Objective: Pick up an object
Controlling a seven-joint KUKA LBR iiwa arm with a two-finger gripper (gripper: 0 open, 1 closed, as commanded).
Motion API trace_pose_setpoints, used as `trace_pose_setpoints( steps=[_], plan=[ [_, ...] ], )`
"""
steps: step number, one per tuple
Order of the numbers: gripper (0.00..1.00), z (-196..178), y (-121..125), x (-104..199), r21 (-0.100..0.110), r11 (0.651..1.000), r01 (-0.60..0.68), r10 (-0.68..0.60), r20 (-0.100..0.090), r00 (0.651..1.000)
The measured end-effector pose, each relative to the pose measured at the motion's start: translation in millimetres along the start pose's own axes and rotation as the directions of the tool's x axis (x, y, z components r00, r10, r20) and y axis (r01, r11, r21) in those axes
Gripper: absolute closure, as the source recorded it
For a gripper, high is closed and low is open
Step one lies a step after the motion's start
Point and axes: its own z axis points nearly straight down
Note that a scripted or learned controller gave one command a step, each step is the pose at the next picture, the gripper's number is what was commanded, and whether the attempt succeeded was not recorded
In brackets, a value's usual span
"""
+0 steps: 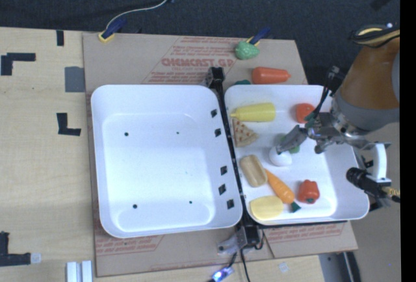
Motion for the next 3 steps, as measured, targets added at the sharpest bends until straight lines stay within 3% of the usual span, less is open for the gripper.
trace_pose_setpoints(
  steps=[1,2,3],
  plan=[
    [0.0,130.1,4.8,38.2,-0.001,1.0,0.002,-0.002,0.002,1.0],
    [1.0,114.7,5.2,36.5,-0.001,1.0,-0.001,0.001,0.001,1.0],
    [1.0,19.3,46.2,137.2,-0.011,1.0,0.01,-0.011,-0.001,1.0]
  ],
)
